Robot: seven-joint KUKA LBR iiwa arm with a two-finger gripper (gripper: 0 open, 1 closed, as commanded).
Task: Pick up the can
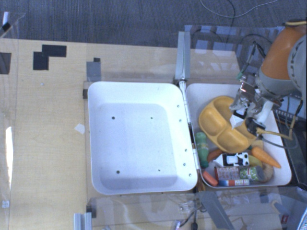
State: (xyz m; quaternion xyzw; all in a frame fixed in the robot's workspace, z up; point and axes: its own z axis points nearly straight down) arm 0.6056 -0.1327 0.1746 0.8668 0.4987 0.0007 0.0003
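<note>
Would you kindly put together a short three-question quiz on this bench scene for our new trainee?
1. True or false: the yellow divided dish lies in the bin on the view's right.
2. Multiple choice: the carrot lies (A) in the bin on the view's left, (B) near the right bin's lower right corner, (C) on the bare bench.
3. Fill in: the gripper hovers over the ____ dish's right edge.

Key: 1 true; 2 B; 3 yellow.
</note>
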